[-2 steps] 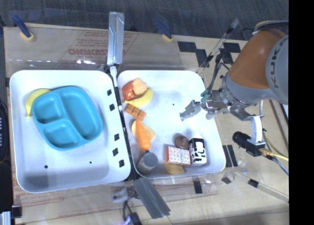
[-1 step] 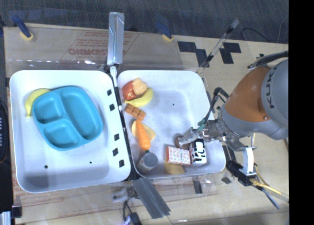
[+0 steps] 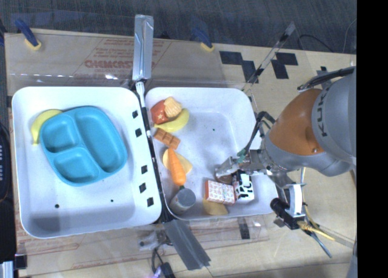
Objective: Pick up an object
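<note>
Reaching is the step I judge to be in hand: the gripper (image 3: 233, 167) sits low in the right bin (image 3: 209, 98), at about 5 o'clock of its floor, just above a small red-and-white box (image 3: 219, 192) and beside a black-and-white packet (image 3: 244, 187). Whether the hand is wide or narrow I cannot tell; dark metal parts hide it, and nothing is seen held. Other candidates lie toward 9 o'clock in the same bin: a carrot (image 3: 176, 169), a grey cup (image 3: 183, 198), a banana (image 3: 176, 122). The left bin (image 3: 79, 219) carries a blue tray (image 3: 85, 143). Next, I think, the arm must settle over the box, close on it, and lift straight up, away from the near wall.
</note>
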Controlling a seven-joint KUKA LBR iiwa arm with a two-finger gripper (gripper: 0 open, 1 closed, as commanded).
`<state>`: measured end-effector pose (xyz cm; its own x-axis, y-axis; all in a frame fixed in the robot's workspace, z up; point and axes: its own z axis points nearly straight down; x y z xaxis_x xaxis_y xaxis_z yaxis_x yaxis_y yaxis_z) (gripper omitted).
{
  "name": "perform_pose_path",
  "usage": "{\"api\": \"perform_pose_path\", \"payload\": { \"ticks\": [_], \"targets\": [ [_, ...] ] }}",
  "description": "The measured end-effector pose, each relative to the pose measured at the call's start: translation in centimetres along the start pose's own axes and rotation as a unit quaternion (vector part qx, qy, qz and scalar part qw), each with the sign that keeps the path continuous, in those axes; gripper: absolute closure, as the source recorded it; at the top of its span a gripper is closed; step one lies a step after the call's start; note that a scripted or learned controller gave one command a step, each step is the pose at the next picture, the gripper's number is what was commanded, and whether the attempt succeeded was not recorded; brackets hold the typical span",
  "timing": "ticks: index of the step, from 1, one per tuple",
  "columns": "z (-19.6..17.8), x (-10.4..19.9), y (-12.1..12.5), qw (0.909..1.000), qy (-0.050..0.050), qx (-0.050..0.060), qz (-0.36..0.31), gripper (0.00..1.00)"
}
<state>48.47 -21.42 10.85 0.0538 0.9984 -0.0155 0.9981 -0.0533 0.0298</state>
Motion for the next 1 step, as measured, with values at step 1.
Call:
{"api": "perform_pose_path", "payload": {
  "ticks": [1],
  "targets": [
    [-1.81, 0.24, 0.89, 0.9999, 0.000, -0.011, -0.006, 1.00]
  ]
}}
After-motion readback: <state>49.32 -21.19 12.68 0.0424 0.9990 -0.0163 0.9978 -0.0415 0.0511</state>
